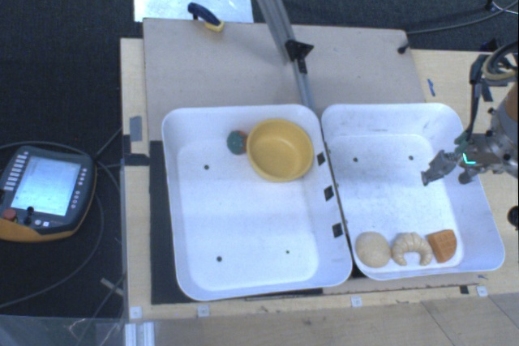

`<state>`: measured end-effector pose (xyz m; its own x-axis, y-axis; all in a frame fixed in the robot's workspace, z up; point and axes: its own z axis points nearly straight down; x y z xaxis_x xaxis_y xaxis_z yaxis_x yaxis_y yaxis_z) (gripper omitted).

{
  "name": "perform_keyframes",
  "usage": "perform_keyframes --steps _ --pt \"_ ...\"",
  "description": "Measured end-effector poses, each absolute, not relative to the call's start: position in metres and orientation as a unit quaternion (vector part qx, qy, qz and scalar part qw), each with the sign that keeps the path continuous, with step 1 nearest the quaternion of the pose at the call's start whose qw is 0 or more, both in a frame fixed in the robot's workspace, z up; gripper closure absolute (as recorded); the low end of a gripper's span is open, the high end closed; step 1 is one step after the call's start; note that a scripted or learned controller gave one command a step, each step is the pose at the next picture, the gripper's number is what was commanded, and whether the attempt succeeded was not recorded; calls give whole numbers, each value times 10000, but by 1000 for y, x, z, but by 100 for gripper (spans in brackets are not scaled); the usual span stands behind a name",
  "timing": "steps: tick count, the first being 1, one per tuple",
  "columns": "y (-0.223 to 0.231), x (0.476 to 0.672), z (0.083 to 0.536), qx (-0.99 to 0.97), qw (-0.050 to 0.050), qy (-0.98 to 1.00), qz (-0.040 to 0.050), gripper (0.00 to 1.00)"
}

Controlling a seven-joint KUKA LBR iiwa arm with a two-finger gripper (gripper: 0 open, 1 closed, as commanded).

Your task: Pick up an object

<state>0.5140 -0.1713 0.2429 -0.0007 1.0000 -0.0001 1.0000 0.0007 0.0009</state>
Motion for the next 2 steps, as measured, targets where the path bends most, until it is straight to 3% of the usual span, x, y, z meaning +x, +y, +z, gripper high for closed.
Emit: perform_keyframes --steps 1,2 --pt "-171 514 243 7069 3 7073 3 0" --pt "-175 511 200 7072 -11 7070 -7 0"
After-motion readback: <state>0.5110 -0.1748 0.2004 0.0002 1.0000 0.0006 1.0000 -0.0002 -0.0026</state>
